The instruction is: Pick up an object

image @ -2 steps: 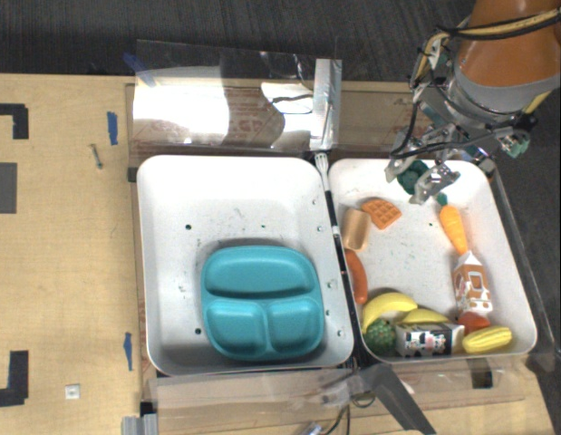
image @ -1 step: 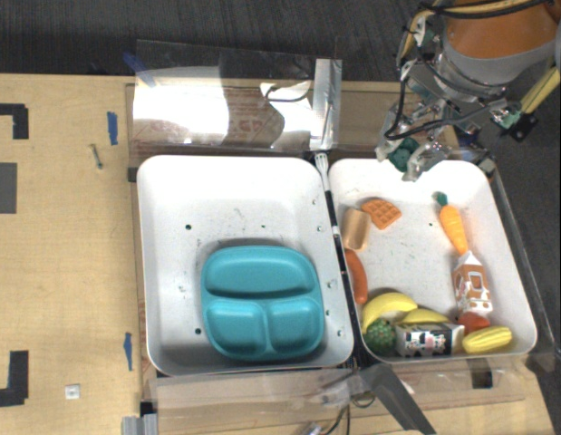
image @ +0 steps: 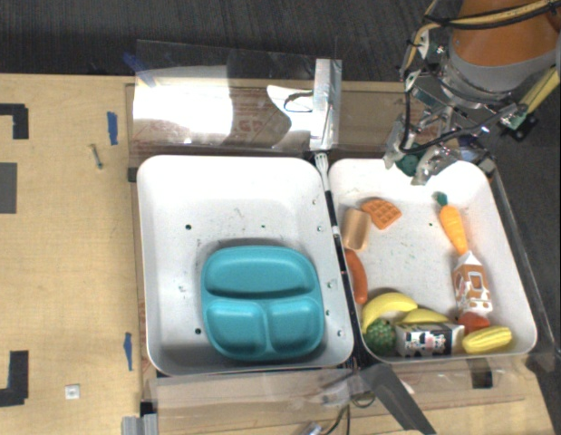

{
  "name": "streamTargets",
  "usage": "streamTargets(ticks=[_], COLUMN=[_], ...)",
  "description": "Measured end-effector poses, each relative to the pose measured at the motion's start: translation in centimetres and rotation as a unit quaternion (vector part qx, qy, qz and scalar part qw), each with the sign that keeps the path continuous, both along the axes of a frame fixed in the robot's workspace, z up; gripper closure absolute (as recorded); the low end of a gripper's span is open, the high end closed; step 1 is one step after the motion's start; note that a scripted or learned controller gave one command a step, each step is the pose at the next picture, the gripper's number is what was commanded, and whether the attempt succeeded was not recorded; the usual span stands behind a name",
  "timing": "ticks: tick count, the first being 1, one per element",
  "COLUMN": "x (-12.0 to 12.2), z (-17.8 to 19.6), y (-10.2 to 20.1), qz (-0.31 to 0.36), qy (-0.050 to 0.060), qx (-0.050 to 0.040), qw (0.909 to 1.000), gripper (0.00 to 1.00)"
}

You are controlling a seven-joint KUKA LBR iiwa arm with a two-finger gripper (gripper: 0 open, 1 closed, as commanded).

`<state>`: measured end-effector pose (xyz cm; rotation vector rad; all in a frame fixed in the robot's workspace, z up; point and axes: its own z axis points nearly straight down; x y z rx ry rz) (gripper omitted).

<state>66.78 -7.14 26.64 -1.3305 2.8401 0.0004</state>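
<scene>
My gripper hangs over the far edge of the right bin, below the orange band of the arm. A small teal shape shows at its tip; I cannot tell whether that is part of the gripper or something held. Toy food lies in the right bin: an orange waffle, a carrot, a beige cylinder, a red sausage, a banana, a small bottle, a can and a yellow piece. The waffle and carrot lie nearest the gripper.
The left bin holds a teal compartment tray at its near side. A green piece sits in the right bin's near left corner. A clear plastic sheet and metal bracket stand behind the bins.
</scene>
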Motion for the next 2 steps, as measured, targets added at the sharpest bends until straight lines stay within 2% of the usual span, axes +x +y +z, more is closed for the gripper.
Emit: streamTargets(ticks=[1, 2], x=[0.1, 0.1], z=[3.1, 4.4], y=[-0.8, -3.4], qz=[0.036, 0.079], qy=[-0.004, -0.004], qx=[-0.0005, -0.0009], qw=[0.9994, 0.9968], gripper=[1.0, 1.0])
